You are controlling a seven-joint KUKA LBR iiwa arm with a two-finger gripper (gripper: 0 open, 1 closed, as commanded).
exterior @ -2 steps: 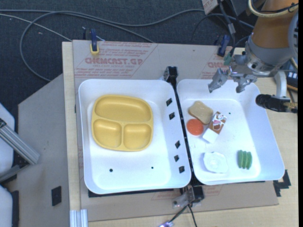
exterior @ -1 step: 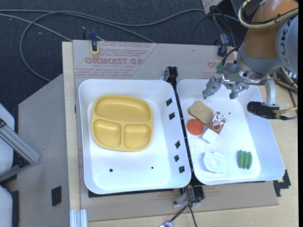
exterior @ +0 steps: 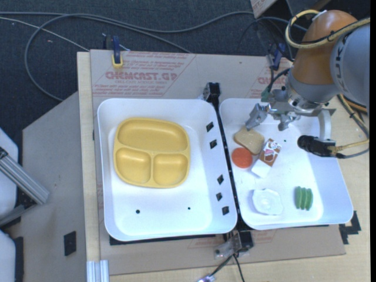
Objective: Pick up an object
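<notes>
Gripper (exterior: 271,116) hangs over the upper left of the right bin (exterior: 329,210), its grey fingers (exterior: 255,118) splayed apart with nothing between them. Much of the arm (exterior: 329,51) is cut off by the frame's right edge, and its wrist hides the bin's top rim. Just below the fingers lies a tan bread slice (exterior: 249,140), touching an orange disc (exterior: 241,157). Beside them sits a small carton (exterior: 271,152) with red and white print too small to read. A white lid (exterior: 268,201) and a green piece (exterior: 303,198) lie lower down. The left bin (exterior: 111,175) holds a yellow tray (exterior: 152,152). Red lettering on the cardboard (exterior: 147,72) behind looks like "CHEMCAST GP", though blurred.
</notes>
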